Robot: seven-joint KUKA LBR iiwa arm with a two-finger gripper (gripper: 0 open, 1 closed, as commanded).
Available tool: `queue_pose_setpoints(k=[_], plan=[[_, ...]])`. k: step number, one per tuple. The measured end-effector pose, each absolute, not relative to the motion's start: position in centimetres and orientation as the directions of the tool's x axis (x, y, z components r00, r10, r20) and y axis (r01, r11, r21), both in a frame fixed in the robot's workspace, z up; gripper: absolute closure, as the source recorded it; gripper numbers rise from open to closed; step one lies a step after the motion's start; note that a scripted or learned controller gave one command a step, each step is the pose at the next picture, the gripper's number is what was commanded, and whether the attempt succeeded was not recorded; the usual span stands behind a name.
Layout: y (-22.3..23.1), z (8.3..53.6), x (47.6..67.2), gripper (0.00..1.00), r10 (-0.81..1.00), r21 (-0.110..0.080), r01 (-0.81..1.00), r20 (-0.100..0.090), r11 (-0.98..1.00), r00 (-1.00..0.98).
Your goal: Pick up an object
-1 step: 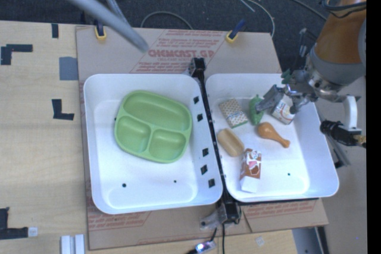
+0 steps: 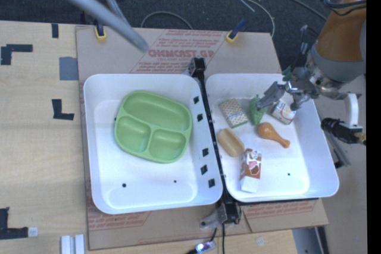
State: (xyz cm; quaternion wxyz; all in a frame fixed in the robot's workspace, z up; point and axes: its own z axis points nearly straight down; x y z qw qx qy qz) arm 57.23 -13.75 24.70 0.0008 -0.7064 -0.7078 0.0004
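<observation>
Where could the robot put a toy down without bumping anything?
Best spot: the left bin, on the bare white floor in front of the green tray and beside it on the left. In the right bin, only the front right corner past the carton is bare. Around the drumstick and gripper it is crowded.

green tray [image 2: 153, 127] left bin [image 2: 95, 146], end effector [image 2: 280, 94] right

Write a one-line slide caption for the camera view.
Gripper hovers over toy food in the right bin; green tray fills the left bin.
</observation>
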Motion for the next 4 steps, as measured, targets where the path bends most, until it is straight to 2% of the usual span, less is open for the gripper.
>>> queue_pose_setpoints(k=[2, 3, 4], plan=[[-12.8, 12.3, 55.8, 0.0, 1.0, -0.008, 1.0, 0.0, 0.001, -0.001], [-12.8, 8.4, 55.8, 0.0, 1.0, 0.0, 1.0, 0.0, 0.0, 0.0], [-12.7, 9.8, 56.0, 1.0, 1.0, 0.005, 1.0, 0.002, 0.003, -0.003]])
